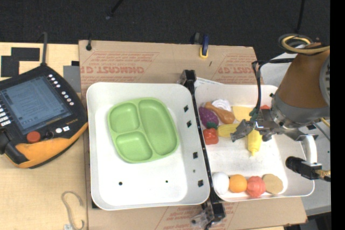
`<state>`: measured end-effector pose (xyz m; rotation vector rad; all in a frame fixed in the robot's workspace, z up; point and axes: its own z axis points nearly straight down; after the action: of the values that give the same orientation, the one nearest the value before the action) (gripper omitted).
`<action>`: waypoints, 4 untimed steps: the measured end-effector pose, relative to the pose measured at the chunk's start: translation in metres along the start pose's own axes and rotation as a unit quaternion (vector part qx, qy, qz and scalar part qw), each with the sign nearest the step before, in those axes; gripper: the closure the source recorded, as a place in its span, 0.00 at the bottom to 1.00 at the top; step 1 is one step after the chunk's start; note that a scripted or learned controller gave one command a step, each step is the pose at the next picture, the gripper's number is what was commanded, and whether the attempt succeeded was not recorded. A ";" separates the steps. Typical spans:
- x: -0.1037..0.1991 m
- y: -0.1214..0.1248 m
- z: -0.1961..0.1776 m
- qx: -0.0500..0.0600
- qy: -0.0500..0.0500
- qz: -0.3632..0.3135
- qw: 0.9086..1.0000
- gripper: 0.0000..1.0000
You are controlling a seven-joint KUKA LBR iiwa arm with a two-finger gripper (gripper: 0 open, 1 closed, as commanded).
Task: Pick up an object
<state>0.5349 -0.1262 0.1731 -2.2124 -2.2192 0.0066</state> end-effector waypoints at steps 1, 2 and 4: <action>0.003 0.007 0.046 -0.001 0.000 0.001 1.000 0.00; 0.006 0.007 0.088 -0.001 0.000 0.001 1.000 0.00; 0.008 0.000 0.018 -0.005 -0.001 0.001 1.000 1.00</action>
<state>0.5343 -0.1180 0.1556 -2.2208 -2.2220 -0.0012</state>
